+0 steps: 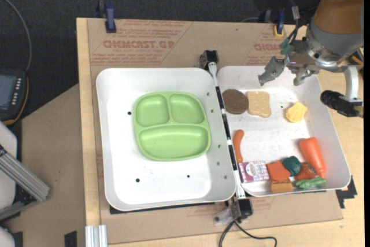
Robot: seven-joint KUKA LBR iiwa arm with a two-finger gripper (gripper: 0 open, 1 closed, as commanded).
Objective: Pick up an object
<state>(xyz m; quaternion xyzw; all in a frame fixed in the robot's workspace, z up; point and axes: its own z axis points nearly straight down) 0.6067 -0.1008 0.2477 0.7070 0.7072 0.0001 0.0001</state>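
We're looking down on the gripper (pixel 286 70) poised over the far edge of the right bin (pixel 335 142), fingers spread apart with nothing between them. Below it we see a brown round patty (pixel 235 101) touching a slice of toast (pixel 258 104), and a yellow piece (pixel 295 113) near them to the right. A carrot (pixel 313 154) lies toward the near right, a thin orange sausage (pixel 238 145) by the divider, and small toys are piled along the near wall. In the left bin (pixel 110 124) we've got a green divided plate (pixel 171 125).
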